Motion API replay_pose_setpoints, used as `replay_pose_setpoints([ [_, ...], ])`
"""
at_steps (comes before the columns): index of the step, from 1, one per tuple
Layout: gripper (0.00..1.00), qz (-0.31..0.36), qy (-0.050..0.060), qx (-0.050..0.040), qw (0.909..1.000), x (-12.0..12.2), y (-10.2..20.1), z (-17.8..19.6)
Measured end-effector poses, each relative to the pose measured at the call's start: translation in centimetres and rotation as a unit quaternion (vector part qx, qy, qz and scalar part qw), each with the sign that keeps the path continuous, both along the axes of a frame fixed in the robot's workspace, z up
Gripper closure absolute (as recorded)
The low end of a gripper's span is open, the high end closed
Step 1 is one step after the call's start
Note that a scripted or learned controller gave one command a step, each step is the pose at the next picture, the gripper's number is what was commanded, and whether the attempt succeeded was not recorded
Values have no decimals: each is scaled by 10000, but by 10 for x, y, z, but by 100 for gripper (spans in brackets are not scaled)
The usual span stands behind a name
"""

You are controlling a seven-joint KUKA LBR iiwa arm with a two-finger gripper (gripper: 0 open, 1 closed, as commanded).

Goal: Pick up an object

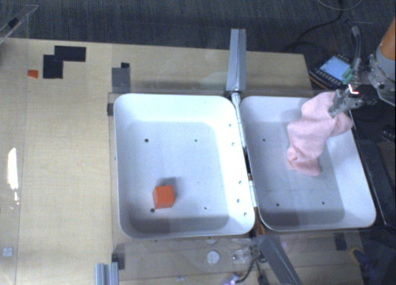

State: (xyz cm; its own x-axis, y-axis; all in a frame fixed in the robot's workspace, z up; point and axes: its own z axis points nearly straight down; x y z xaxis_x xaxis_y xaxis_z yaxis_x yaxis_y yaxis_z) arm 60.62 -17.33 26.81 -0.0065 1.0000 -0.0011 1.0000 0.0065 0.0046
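Dangling from the clenched end effector (pixel 342 103): soft, crumpled pink cloth (pixel 312 132).

Two white bins (pixel 185 107) sit on the table (pixel 62 166): one at the frame's centre, one at right (pixel 272 216). There is one orange block (pixel 164 196), lower centre, and one pink cloth (pixel 312 135), upper right.

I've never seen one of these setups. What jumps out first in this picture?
Probably the pink cloth, hanging bunched over the right bin, its top corner pinched by the gripper reaching in from the right. Next, a small orange block sits alone near the front of the left bin.
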Motion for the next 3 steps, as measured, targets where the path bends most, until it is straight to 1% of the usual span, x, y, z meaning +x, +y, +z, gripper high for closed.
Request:
replay_pose_setpoints([
  [1,0,979,-3,-2,9952,-7,30,-127],
  [2,0,1914,-145,-66,9814,6,38,-164],
  [3,0,1999,-168,-92,9796,14,60,-164],
])
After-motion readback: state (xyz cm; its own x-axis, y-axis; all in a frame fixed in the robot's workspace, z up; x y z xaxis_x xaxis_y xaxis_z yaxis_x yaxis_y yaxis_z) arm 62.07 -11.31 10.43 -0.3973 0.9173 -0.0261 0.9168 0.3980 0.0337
